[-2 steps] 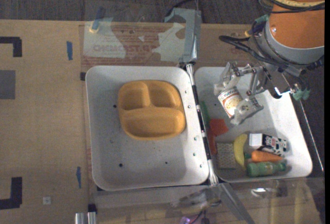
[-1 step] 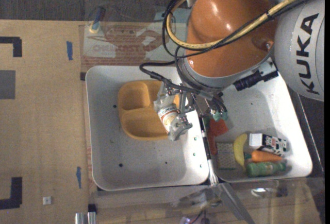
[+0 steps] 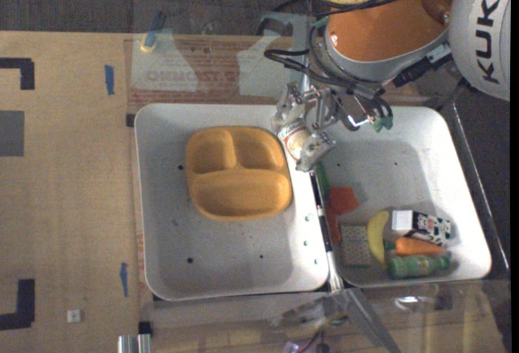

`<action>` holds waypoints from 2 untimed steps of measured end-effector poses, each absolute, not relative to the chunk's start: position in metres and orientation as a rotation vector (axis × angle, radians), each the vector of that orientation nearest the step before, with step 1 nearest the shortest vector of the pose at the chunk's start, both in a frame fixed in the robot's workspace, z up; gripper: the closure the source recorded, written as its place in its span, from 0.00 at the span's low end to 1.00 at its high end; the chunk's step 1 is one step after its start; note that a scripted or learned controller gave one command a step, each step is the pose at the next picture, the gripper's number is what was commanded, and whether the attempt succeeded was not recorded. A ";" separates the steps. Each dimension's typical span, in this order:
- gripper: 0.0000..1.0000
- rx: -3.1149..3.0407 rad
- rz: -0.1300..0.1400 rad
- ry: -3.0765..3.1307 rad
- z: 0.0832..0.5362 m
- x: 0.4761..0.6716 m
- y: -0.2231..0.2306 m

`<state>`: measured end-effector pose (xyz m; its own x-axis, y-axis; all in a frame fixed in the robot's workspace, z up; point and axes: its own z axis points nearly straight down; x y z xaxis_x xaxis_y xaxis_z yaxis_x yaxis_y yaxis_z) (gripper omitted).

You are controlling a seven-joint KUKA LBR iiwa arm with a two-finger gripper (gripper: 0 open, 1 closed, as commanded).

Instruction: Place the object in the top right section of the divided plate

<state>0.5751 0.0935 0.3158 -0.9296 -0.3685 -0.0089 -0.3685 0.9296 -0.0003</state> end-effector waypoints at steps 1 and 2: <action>1.00 -0.589 0.003 3.076 0.310 0.633 0.058; 0.00 -0.588 0.003 3.076 0.310 0.633 0.058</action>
<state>0.6334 0.0580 0.3103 -0.9294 -0.3688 -0.0100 -0.3689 0.9295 -0.0001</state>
